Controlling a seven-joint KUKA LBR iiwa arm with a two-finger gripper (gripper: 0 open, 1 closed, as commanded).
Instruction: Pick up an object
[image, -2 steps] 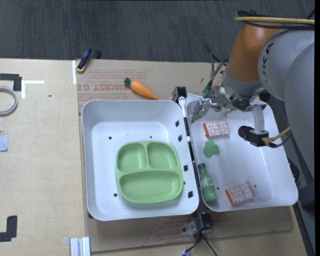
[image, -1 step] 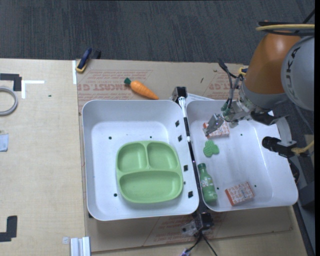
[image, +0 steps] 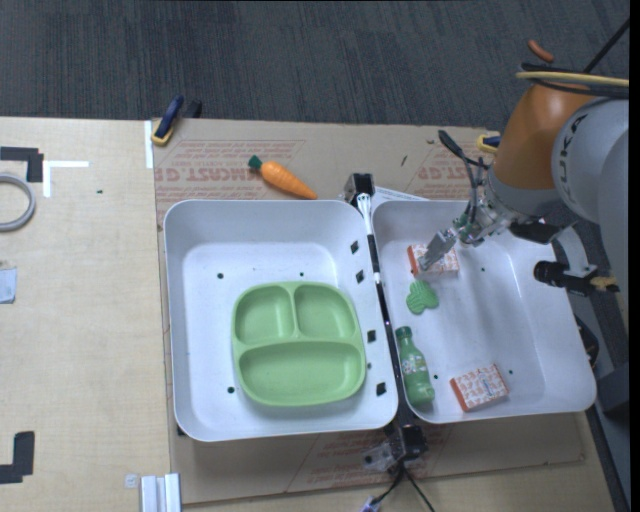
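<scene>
My gripper (image: 437, 250) hangs low over the back left part of the right bin (image: 520, 300), right above a small red and white box (image: 434, 261) that its fingers partly cover. Just in front of that box lies a small green toy piece (image: 422, 297). A green bottle (image: 413, 368) lies along the right bin's left wall near the front. A second red and white box (image: 479, 387) rests at the bin's front. The left bin (image: 200, 300) holds a green divided plate (image: 298, 344).
An orange toy carrot (image: 283, 177) lies on the cardboard behind the left bin. A blue clip (image: 167, 119) sits at the cardboard's back left corner. The arm's grey and orange body (image: 560, 140) fills the upper right. Black clips join the bins along their shared wall.
</scene>
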